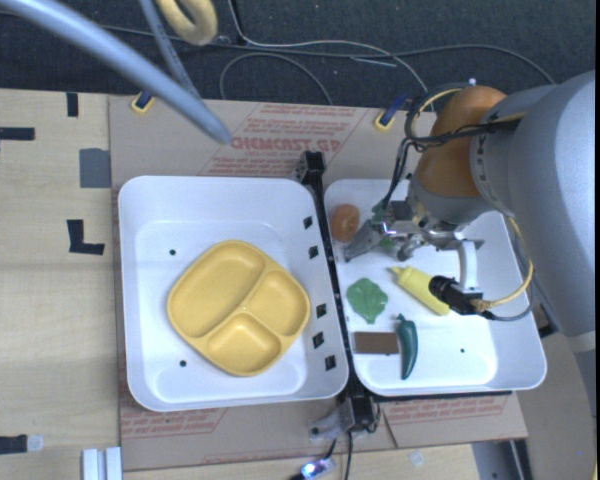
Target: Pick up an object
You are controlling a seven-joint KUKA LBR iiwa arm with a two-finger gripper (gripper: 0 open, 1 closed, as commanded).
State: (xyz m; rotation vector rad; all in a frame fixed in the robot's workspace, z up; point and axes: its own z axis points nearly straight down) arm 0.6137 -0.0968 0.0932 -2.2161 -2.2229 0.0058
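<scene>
Claw (380, 236) is down low in the right bin (510, 363), near its upper left corner. Can't really tell how far it's spread from this angle, too much metal and cable in the way, and I don't see anything caught in it. Closest thing looks like the little orange-brown ball (345, 220), sitting just to the claw's left against the bin's wall, so that's my guess for the target. Being round, it has no long axis to line up with, so the move comes down to a short shift left. The wall right behind it could make closing around it awkward. The yellow bottle (418, 288) lies just below the claw, angled from upper left to lower right. Green leafy piece (366, 299), green pepper (407, 345) and brown block (376, 344) sit further down. Left bin (145, 288) has the yellow divided plate (239, 307).
</scene>
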